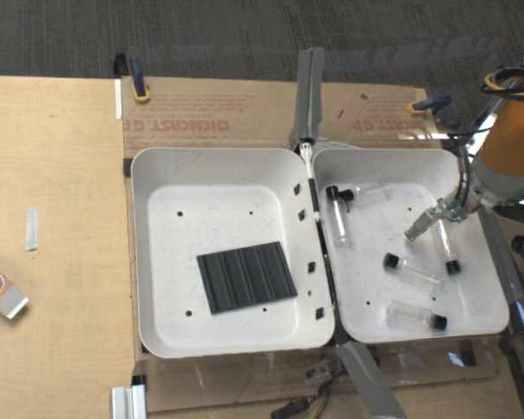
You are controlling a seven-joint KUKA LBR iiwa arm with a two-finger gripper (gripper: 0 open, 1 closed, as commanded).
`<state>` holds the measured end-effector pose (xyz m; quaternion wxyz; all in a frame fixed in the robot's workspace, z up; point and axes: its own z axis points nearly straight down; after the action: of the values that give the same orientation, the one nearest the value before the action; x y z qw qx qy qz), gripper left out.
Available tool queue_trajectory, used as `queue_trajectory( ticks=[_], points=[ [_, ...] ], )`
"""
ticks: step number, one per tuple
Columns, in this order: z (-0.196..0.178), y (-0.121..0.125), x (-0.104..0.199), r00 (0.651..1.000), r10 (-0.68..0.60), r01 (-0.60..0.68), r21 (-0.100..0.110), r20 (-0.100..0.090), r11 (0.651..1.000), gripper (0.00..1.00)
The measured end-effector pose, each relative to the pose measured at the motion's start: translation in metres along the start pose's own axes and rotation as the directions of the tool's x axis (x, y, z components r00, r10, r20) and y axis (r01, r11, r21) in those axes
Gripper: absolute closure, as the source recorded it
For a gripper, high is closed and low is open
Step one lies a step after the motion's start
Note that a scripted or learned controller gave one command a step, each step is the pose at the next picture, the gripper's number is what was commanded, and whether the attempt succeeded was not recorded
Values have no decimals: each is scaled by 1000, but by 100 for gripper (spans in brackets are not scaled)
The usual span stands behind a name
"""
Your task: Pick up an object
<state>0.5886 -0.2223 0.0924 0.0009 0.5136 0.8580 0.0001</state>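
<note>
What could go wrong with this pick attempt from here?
The claw hangs over the right bin, between clear vials with black caps. Being see-through and round, a vial could roll or slip away. The vials lie scattered close together, so a descent might knock a neighbouring vial instead.

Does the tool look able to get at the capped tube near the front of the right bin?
Probably yes. The tool hangs over the right bin, and the tube lies uncovered with bare floor around it.

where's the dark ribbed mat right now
The dark ribbed mat lies flat in the left bin, near its middle, toward the front and apart from the walls.
</note>
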Motion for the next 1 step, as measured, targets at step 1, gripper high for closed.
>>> queue_trajectory(
  ticks=[1],
  points=[
    [0,-43,23,980,-201,201,0,-1,980,0]
  ],
)
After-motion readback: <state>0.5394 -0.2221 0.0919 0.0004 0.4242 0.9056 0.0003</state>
